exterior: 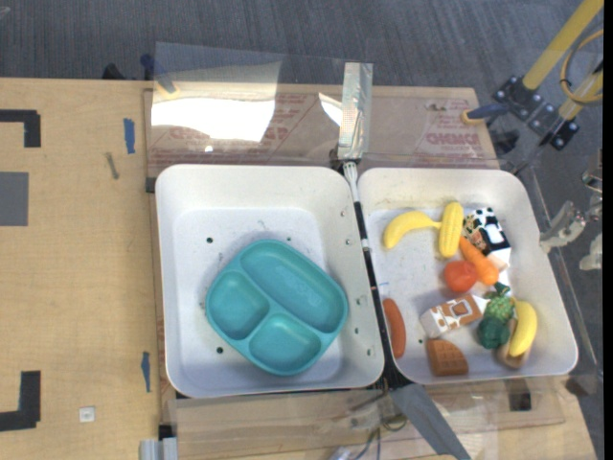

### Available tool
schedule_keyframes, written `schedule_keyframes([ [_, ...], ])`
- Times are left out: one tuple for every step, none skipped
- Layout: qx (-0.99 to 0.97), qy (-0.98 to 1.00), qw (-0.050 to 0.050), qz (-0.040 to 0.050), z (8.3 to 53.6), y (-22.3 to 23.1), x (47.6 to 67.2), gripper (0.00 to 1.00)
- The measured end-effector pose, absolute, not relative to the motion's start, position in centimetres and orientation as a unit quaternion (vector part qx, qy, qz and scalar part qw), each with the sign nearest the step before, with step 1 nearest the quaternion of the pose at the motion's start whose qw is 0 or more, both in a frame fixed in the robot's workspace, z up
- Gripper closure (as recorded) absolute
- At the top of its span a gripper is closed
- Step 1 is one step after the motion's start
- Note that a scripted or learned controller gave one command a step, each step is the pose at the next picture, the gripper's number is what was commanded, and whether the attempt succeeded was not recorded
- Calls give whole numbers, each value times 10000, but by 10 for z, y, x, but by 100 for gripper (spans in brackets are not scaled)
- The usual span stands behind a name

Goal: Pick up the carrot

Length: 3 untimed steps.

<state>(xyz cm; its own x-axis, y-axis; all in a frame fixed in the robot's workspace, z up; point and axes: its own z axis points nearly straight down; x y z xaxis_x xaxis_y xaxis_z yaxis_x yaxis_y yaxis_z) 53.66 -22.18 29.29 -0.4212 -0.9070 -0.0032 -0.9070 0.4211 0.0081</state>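
- Two white bins sit side by side on the desk: the left bin [182,257] carries a teal divided plate [276,305], and the right bin [402,185] carries all the toy food.
- The carrot [477,255] lies in the right-hand half of the right bin, slanted, with its orange body running down and to the right.
- It is hemmed in. A yellow corn cob [450,230] stands just beside its upper end, a black-and-white toy [487,228] touches it from above, and a red tomato [460,276] presses against its lower side.
- Further down lie a small milk carton [453,316], a green broccoli [496,320] and a banana [523,329]. A second banana [410,226] rests nearer the divider, a sausage [394,326] lies along that wall, and a brown biscuit [446,357] sits near the front edge.
- The pile looks loosely tipped in rather than arranged, which is likely why the carrot is wedged among its neighbours. A clean grasp probably has to close across its narrow width, away from the tomato.
- Whether the end effector is apart or together cannot be told here, nor can the arm's pose. The pick has not yet begun, since the carrot lies flat on the bin floor.
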Motion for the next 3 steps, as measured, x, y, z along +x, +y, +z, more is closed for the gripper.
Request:
schedule_keyframes([
  [6084, -7935, -54, 69, 455, -223, 546, 100],
  [6926, -7213, -5, -36, 315, -222, 505, 100],
  [7747, -6323, -36, 43, 413, -223, 566, 100],
])
